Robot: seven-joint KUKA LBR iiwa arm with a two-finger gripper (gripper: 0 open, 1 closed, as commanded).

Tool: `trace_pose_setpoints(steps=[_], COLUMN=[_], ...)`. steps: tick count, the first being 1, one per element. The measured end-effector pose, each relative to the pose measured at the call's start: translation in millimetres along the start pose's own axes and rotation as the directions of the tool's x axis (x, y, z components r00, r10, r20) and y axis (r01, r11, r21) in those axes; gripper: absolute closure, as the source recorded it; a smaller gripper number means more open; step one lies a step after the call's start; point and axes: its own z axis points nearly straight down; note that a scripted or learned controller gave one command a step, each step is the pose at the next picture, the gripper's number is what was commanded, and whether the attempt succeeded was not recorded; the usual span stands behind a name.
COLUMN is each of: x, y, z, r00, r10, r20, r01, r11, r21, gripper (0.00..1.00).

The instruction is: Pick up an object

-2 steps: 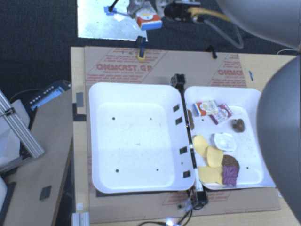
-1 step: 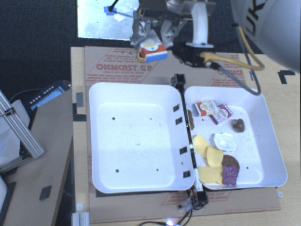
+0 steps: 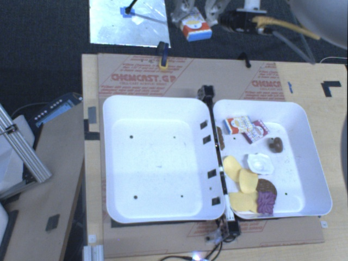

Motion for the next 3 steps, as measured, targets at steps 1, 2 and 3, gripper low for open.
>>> trace_pose_setpoints(steps=[1, 2, 3], x=[8, -40, 26], y=[-143, -90, -156], z=[-4, -1, 18], r00=[1.0, 1.0, 1.0], r10=[-0.015, -0.001, -0.016], r20=[-0.006, -0.001, -0.002], r01=[0.015, 0.001, 0.016], r11=[1.0, 1.0, 1.0], r21=[0.003, 0.001, 0.007], gripper=[1.0, 1.0, 1.0])
